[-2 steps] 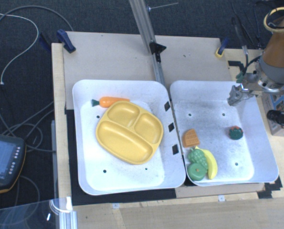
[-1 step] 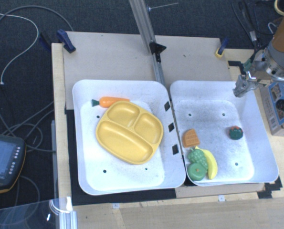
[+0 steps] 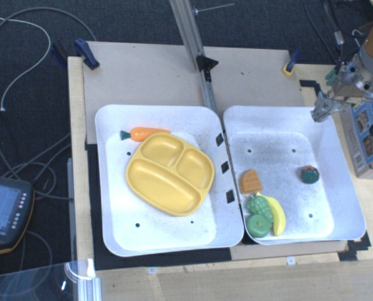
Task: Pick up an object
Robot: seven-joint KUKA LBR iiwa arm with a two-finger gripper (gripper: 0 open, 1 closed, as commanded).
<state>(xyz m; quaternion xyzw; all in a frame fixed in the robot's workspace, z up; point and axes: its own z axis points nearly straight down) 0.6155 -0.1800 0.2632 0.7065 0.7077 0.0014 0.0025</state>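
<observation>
Bunched at the right bin's [image 3: 336, 168] lower left, banana [image 3: 276, 216] and green toy [image 3: 257, 224] await picking; near the upper right rim the gripper [image 3: 321, 110] hovers, its opening impossible to judge.

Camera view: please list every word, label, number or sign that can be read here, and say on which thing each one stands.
No text can be read in this view.
Blue box at the right edge of the bench: it bears print, too small and blurred to read.
Handheld screen at the left edge: lit, but nothing on it is readable.
Yellow plate, white bins and toy food: no visible writing.
</observation>
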